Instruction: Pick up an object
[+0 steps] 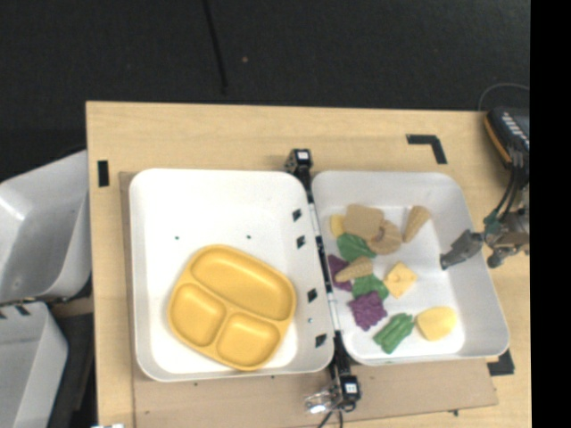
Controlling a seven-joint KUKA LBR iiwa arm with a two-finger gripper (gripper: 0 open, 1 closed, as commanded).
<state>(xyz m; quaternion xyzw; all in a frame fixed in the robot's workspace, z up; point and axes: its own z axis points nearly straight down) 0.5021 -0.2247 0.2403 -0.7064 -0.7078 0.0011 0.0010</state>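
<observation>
On the counter [268, 136], the tool [457, 251] hangs over the three o'clock edge of the right bin [428, 185], seemingly clamped on nothing, though whether its tips are apart or together I cannot tell. The toy food lies heaped at nine o'clock from it: a yellow wedge [400, 280] nearest, a tan cone [415, 222], brown pieces [370, 226], purple grapes [367, 310], a green pod [393, 331] and a yellow lemon [436, 323]. The left bin [214, 194] holds a yellow divided tray [232, 306].
</observation>
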